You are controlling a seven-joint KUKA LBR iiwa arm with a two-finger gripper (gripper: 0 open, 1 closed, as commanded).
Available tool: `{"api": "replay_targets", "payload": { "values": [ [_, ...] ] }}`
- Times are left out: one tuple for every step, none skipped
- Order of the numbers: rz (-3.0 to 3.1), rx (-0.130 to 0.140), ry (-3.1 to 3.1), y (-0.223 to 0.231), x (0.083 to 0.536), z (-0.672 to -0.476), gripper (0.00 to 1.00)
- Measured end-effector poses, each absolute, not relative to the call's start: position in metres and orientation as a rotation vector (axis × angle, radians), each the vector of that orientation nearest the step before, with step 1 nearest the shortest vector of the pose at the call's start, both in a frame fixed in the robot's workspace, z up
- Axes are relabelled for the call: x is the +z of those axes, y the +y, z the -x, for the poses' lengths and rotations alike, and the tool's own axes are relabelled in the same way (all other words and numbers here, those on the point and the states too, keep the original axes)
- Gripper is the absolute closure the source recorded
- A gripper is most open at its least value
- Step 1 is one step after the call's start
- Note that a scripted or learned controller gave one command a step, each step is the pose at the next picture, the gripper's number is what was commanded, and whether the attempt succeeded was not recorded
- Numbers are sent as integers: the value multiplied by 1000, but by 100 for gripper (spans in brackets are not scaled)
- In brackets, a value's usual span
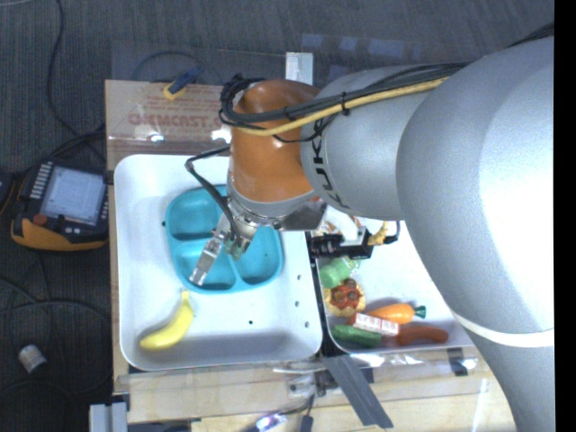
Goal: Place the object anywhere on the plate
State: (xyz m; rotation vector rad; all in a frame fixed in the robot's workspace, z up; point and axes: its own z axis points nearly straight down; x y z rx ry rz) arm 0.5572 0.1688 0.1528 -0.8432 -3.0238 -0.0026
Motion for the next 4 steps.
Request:
{"api": "replay_targets", "payload": {
  "values": [
    [705,0,-3064,178,189,-628,0],
    [330,1,-3122,154,141,-520,0],
    [330,-9,-3120,157,150,-520,100],
    [454,-3,-3109,161,164,-585,100]
  ]
}}
